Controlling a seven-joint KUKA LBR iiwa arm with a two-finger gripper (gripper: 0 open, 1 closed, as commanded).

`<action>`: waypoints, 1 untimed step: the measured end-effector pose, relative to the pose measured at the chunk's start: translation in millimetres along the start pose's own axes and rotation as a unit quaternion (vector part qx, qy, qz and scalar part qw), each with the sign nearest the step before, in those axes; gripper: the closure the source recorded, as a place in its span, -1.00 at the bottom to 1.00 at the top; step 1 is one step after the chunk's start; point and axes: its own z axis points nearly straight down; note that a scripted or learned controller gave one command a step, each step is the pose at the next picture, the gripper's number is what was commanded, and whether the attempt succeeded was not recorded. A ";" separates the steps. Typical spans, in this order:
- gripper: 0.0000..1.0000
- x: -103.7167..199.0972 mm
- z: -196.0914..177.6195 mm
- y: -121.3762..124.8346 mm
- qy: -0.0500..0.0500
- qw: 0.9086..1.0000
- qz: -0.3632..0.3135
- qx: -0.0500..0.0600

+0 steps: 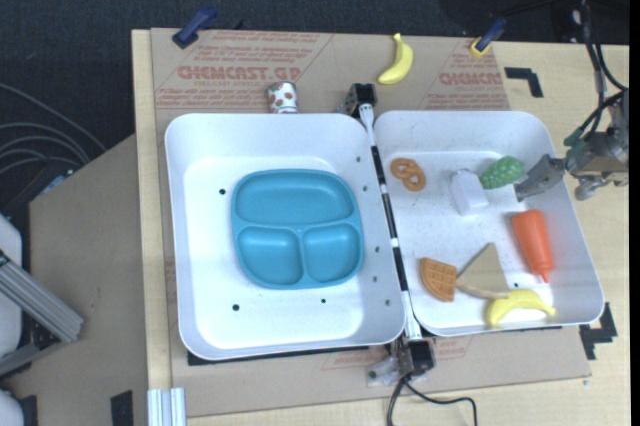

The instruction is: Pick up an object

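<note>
We see the bench (300, 64) carrying two white bins side by side. The left bin (200, 314) holds a blue divided plate (296, 226) at its middle. The right bin (570, 294) holds the smaller things: an orange carrot (534, 242) along its right edge, a tan wedge (483, 272) touching a yellow banana (518, 308) near the bottom right corner, a waffle piece (438, 278) by the bottom left, a white block (467, 191) at the centre beside a green piece (501, 173), and a pretzel (407, 174) near the top left. The gripper (545, 174) sits at the bin's right rim, just beside the green piece; we cannot tell its state. A second banana (396, 62) lies on the bench's top edge.
</note>
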 end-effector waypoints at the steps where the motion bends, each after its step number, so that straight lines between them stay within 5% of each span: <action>1: -1.00 8.2 130.6 19.9 0.001 1.000 0.000 0.001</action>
